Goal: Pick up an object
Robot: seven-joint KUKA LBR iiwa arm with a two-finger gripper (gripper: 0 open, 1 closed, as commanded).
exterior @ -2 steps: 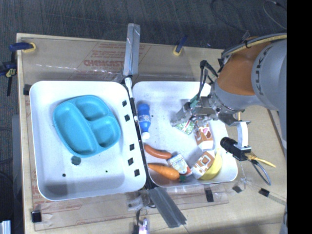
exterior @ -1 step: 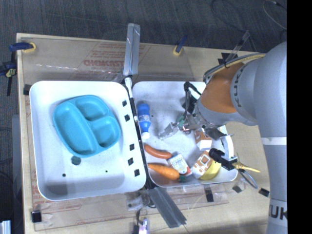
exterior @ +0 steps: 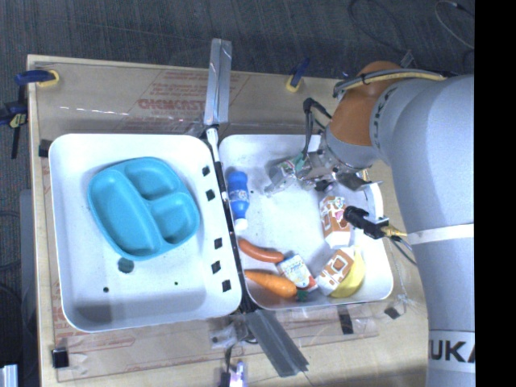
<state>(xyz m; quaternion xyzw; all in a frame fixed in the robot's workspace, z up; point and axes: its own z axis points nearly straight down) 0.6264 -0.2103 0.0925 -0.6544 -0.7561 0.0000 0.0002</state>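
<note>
My gripper [exterior: 274, 180] hangs low over the upper middle of the right bin [exterior: 274, 148], reaching in from the grey arm on the right. Nothing shows in its grasp. Just to its left a blue bottle [exterior: 236, 196] with a white cap lies along the bin's left wall. Lower in the bin lie a red sausage [exterior: 260, 251] and an orange carrot [exterior: 270, 282]. Beside them are a small packet [exterior: 296, 271], two little cartons [exterior: 335, 218] [exterior: 334, 268] and a yellow banana [exterior: 355, 277].
The left bin [exterior: 81, 297] holds a blue divided plate [exterior: 145, 205] and a small dark blue bit [exterior: 125, 266]. A divider with black clips [exterior: 216, 216] separates the bins. The arm's bulk [exterior: 419, 160] covers the right bin's right side.
</note>
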